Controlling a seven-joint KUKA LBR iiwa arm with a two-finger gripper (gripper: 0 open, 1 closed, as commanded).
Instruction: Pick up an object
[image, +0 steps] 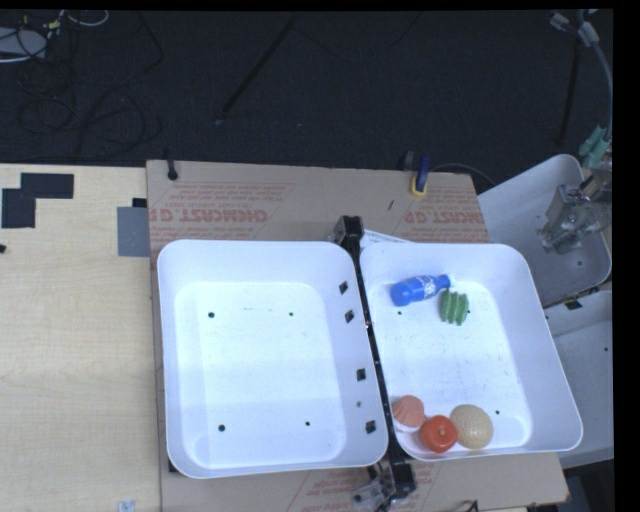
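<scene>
Blue plastic bottle (419, 289) lies on its side in the upper part of the right white bin (545, 330), long axis near horizontal, narrower end toward the right. A green ribbed object (454, 306) lies just beside it. Bare floor extends below. Whether the claw is released or clenched cannot be told.

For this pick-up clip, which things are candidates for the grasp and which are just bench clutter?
Candidates, all in the right bin:
blue bottle
green item
pink piece
red ball
tan ball

Lying about:
left bin
cardboard sheet
</scene>
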